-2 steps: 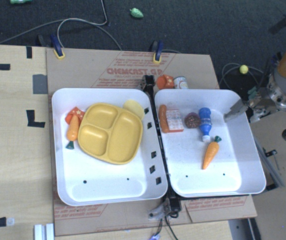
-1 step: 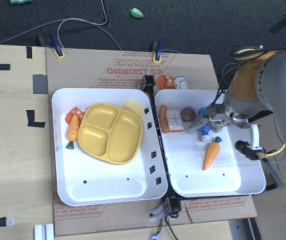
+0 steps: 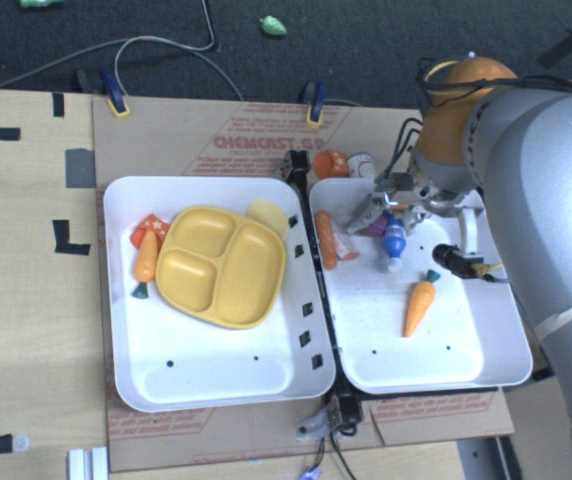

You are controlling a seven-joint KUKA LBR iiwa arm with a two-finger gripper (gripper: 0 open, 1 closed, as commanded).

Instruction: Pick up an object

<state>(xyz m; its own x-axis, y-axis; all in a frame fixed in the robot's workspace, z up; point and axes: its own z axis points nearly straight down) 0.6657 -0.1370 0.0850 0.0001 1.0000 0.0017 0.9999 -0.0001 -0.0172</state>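
Two white bins side by side on the surface (image 3: 26, 268). Claw (image 3: 398, 208) down in the right bin (image 3: 466, 358) near its back edge, right over a small blue bottle (image 3: 394, 240) with something purplish beside it; can't tell if open or clamped, too cluttered there. Smooth plastic carrot (image 3: 419, 305) lying free mid-bin, sausage-shaped toy (image 3: 325, 238) by the divider. Left bin (image 3: 206, 373): glossy yellow divided plate (image 3: 220, 266), another carrot (image 3: 145, 258) alongside.

Grey arm (image 3: 541, 178), orange band (image 3: 456, 108)
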